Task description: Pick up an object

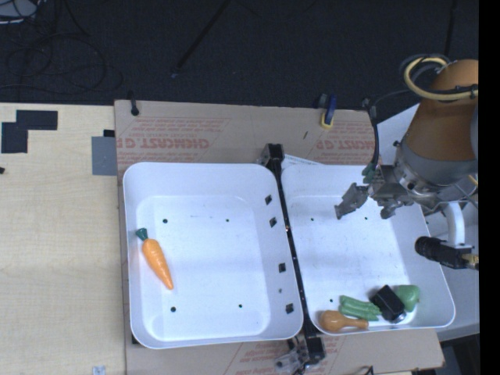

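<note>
Carrot [157, 262]: I see one, in the left bin [199, 180], near its left wall in the lower left of the frame. Long axis runs diagonally; green top toward the upper left, orange tip toward the lower right.
Right bin [344, 180] contents: I count four things bunched at its lower edge: one tan pear-shaped piece [341, 321], one green pod [359, 308], one black block [388, 301], one green rounded piece [407, 294].
Gripper [364, 201]: over the upper part of the right bin, right of frame centre. Fingers spread apart, nothing between them.
Bins: two, white, side by side on the counter [55, 241].
Arm [444, 123]: one, at the right edge.
</note>
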`<state>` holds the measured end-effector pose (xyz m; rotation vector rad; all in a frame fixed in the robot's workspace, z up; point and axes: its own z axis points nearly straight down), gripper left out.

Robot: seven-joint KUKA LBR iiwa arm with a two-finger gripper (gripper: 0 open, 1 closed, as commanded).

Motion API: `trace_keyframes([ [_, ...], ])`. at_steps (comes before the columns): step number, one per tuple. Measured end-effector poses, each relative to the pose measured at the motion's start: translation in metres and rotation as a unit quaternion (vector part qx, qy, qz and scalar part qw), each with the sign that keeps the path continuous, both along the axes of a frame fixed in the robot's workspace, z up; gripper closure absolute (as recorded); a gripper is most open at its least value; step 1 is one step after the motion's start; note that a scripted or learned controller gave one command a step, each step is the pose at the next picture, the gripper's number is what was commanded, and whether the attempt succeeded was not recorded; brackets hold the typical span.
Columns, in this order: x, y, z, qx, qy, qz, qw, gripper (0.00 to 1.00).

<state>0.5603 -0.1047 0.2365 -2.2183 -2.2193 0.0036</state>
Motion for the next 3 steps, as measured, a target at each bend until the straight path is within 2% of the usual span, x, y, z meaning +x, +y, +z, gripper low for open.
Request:
trace_keyframes([
  [1,0.0,0.0,0.01,0.0003,0.001,0.0,1.0,1.0],
  [2,-0.006,0.073,0.135,0.0005,-0.008,0.005,1.0,1.0],
  [3,-0.077,0.069,0.221,0.0,-0.006,0.001,1.0,1.0],
])
